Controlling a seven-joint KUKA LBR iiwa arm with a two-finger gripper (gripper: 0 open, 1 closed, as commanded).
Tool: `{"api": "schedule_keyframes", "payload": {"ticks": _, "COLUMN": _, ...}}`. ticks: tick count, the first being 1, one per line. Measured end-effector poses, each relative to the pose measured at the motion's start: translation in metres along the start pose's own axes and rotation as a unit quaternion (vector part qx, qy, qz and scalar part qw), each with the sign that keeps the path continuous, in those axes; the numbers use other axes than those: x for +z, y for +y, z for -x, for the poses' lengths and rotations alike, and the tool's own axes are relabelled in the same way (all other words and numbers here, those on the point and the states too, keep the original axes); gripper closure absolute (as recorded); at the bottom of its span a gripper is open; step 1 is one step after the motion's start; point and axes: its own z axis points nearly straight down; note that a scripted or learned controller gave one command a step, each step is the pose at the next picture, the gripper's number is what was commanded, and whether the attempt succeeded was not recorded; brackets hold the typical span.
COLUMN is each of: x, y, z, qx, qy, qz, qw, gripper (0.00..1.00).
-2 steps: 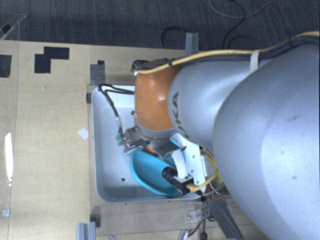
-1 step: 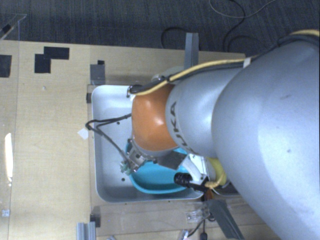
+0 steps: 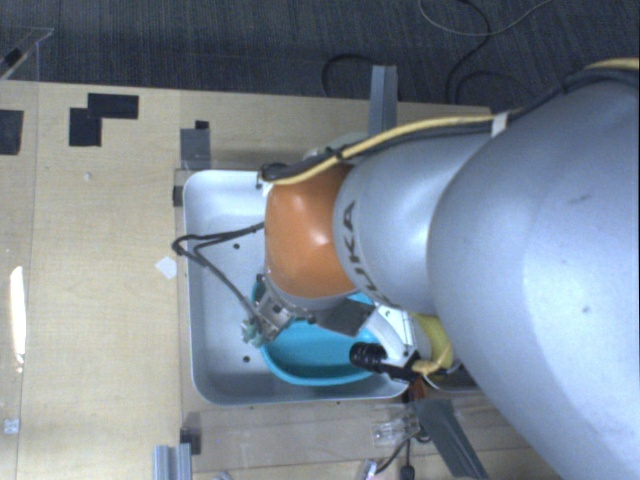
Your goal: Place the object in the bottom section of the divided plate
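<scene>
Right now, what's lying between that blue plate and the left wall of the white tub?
In the camera view, bare white bin floor lies between the blue plate and the left wall, apart from black cables looping above it from the arm.

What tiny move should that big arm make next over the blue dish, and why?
Probably a small lift straight up. The arm hangs low over the white bin and covers most of the blue plate, so its sections can't be checked from here.
</scene>
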Motion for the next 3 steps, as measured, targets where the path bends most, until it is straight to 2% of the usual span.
{"api": "schedule_keyframes", "payload": {"ticks": 2, "x": -0.017, "y": -0.001, "z": 0.001, "qx": 0.003, "qy": 0.001, "qz": -0.002, "qw": 1.0000, "gripper": 1.00}}
{"api": "schedule_keyframes", "payload": {"ticks": 3, "x": 0.002, "y": -0.007, "z": 0.007, "qx": -0.005, "qy": 0.003, "qz": 0.014, "qw": 0.9999, "gripper": 1.00}}
